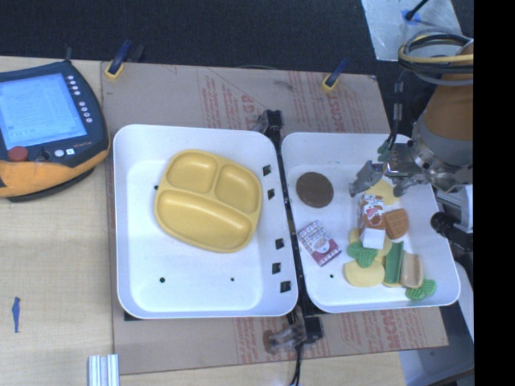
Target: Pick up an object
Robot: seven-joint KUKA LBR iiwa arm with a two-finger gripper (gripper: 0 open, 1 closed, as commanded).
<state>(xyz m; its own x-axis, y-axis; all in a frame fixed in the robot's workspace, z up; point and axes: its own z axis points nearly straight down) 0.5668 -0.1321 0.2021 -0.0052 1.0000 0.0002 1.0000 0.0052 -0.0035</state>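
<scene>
We log the gripper (385,176) low over the right bin's (338,297) far right corner, fingers spread, holding nothing. Just beneath: a heap of toy food (385,248); nearby, brown disc (314,189), small packet (319,243). Left bin (137,292): yellow divided plate (209,200).

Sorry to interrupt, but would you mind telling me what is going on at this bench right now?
The grey arm is reaching in from the right, with its tool over the upper part of the right bin, just above a heap of small toy food pieces. Nothing shows between its fingers, so no pick has happened yet. A brown disc and a small red and white packet lie apart from the heap in the same bin. The left bin holds a yellow divided plate.
</scene>
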